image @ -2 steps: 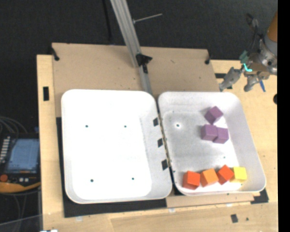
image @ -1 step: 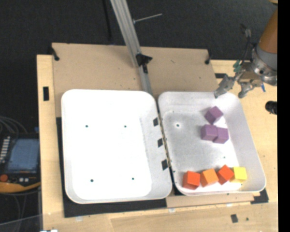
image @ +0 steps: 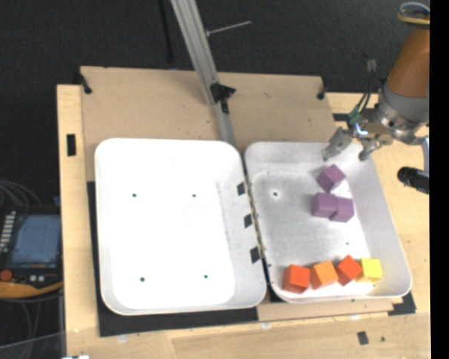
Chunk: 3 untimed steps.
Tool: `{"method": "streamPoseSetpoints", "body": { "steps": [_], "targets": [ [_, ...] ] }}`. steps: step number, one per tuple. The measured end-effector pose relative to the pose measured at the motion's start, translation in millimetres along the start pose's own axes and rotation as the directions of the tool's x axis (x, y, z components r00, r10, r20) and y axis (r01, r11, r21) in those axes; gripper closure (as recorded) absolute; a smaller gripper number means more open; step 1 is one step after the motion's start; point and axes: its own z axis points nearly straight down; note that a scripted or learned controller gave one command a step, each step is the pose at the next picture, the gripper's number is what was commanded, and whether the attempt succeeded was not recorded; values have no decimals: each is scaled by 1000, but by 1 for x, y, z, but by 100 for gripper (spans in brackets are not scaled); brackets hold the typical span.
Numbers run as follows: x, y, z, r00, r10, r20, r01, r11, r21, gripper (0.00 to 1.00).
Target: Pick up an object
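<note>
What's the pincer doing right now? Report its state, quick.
Pincer: open, holding nothing, above the far edge of the right bin, just beyond the nearest purple block.

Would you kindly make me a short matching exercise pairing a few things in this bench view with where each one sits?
Things:
1. yellow cube
2. purple blocks
3. gripper
4. orange-red cube

Places:
A. middle of the right bin
B. above that bin's far right edge
C. left end of the row along its near wall
D. right end of that row

Pairs: 1-D, 2-A, 3-B, 4-C
</note>
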Motion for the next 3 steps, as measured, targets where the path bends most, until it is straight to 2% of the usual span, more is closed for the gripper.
{"method": "streamPoseSetpoints", "body": {
  "steps": [1, 2, 3],
  "targets": [
    [4, -4, 61, 1000, 1, 0, -1, 1000, 1, 0],
    [2, -1, 45, 1000, -1, 4, 1, 1000, -9, 100],
    [2, -2, -21, 1000, -3, 2, 3, 1000, -11, 100]
  ]
}}
